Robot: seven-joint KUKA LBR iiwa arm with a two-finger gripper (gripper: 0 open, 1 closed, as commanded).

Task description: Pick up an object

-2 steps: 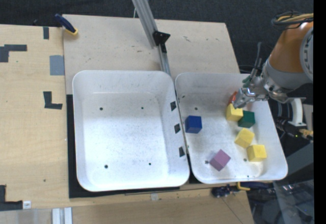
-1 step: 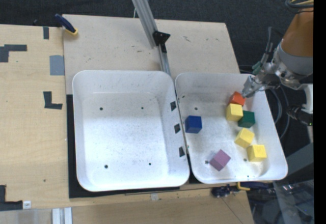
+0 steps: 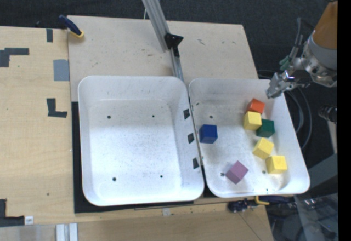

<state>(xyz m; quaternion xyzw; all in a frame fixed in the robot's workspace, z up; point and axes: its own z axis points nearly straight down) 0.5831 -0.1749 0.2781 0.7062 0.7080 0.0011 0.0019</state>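
The right bin [image 3: 219, 89] holds several small blocks: an orange one [image 3: 256, 106], a yellow one [image 3: 252, 120], a dark green one [image 3: 266, 128], two more yellow ones [image 3: 263, 148] [image 3: 276, 164], a blue one [image 3: 208, 133] and a purple one [image 3: 237, 171]. My gripper [image 3: 275, 89] hangs over the bin's far right rim, just up and right of the orange block, with nothing seen between its fingers. The grey arm with its orange band [image 3: 329, 26] reaches in from the right.
The left bin [image 3: 88, 125] stands beside the right one. A slanted metal rail [image 3: 156, 12] crosses the bench behind the bins. A blue and yellow clamp [image 3: 71, 26] lies at the back left. Cables hang to the right of the bin.
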